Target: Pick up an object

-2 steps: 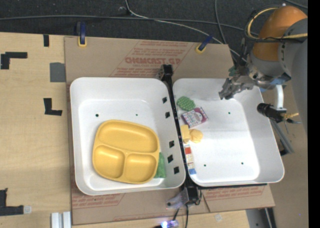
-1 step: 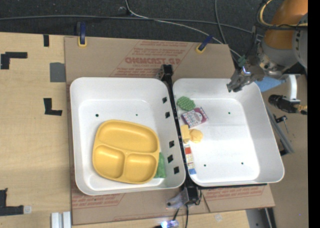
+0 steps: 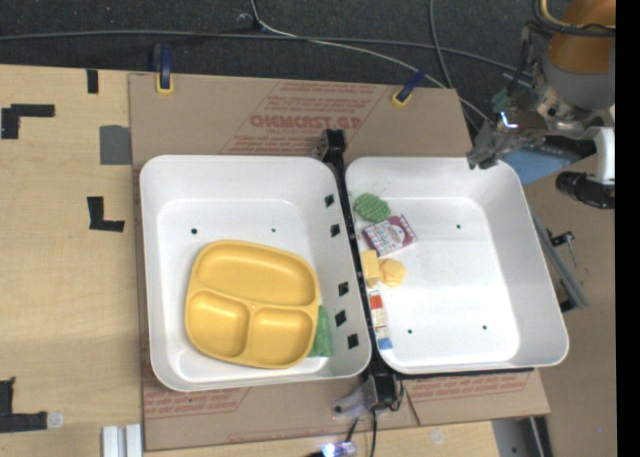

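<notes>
Along the left wall of the right bin lie several small objects: a green round knitted piece, a purple-and-white packet, a small yellow piece and a thin red, white and blue stick. My gripper hangs over the right bin's far right corner, well away from these objects. Nothing shows between its dark fingers. The left bin holds a yellow divided plate with a green object tucked beside its right edge.
The two bins sit on a cardboard sheet clamped at the back by blue-and-yellow clips. Black cables run across the dark surface behind. Black clips join the bins along their shared wall.
</notes>
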`<state>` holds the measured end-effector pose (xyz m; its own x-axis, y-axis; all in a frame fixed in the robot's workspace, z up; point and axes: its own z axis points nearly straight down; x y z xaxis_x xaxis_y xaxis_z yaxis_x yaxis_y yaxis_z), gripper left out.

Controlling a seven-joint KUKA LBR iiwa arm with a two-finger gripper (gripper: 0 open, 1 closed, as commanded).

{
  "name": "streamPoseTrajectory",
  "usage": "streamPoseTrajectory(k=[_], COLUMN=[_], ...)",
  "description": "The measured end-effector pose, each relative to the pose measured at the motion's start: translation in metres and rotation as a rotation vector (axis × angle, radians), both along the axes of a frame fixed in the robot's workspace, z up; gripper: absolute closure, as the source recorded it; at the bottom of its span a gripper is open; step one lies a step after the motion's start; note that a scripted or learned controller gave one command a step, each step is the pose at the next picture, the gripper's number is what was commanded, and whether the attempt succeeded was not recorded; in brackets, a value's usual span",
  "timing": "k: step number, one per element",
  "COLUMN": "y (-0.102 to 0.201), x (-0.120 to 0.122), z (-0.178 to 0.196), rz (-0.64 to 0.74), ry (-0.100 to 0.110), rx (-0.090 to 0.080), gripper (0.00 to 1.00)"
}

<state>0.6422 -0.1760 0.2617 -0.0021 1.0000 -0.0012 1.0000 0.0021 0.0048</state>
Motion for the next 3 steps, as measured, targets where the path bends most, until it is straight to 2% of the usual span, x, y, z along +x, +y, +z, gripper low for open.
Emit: streamPoseTrajectory(k=[1, 3], y=[0.05, 0.163], x=[-0.001, -0.021], z=[-0.015, -0.039], rz=[0.003, 0.004], ry=[0.007, 0.008], rx=[0.002, 0.003], gripper=[1.0, 1.0])
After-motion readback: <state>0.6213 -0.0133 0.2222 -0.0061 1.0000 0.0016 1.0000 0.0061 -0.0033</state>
